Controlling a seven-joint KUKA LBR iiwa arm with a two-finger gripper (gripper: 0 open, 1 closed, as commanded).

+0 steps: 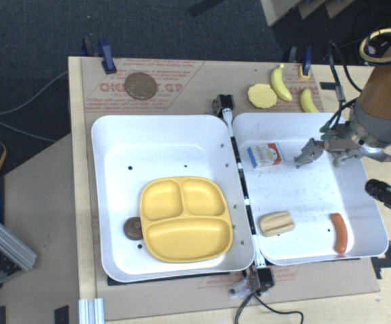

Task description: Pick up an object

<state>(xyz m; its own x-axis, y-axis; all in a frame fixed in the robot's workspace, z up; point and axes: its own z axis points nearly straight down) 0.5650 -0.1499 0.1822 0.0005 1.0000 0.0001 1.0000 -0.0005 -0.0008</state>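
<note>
Tabletop (80, 181): two white bins side by side. Left bin (114, 147): yellow divided plate (185, 219), brown round piece (133, 229) touching its left edge. Right bin (364, 208): small carton (265, 156) near the back wall, bread roll (276, 223) and sausage (340, 233) toward the front, all lying loose and apart, so each is free for a grasp. Tool (308, 155): over the right bin, just beside the carton, seemingly bearing nothing; whether wide or narrow cannot be told. Probable target, judging by nearness: the carton. Behind the bins: bananas (281, 84), yellow slice (262, 96), brown disc (140, 85).
</note>
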